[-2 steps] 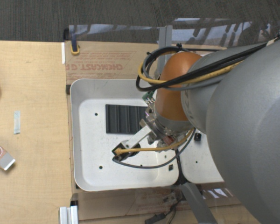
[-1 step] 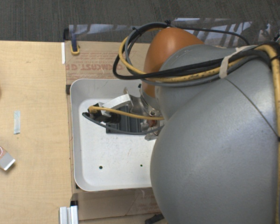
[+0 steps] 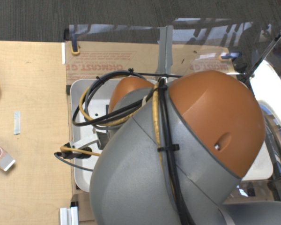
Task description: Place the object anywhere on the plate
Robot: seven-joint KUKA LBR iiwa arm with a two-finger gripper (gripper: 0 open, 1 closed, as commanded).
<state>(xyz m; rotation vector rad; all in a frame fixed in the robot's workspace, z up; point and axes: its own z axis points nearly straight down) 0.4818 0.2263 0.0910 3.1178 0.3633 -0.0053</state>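
Wooden bench [image 3: 28, 88] bears white bins [image 3: 79, 97]; arm [image 3: 178, 163] hides jaws; state unknowable.

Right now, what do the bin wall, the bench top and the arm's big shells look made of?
Bin: smooth white, probably plastic; rounded rim, soft sheen.
Bench top: pale wood or laminate; faint grain, matte.
Arm: grey and orange shells, painted metal or hard plastic, satin; I can't tell which.
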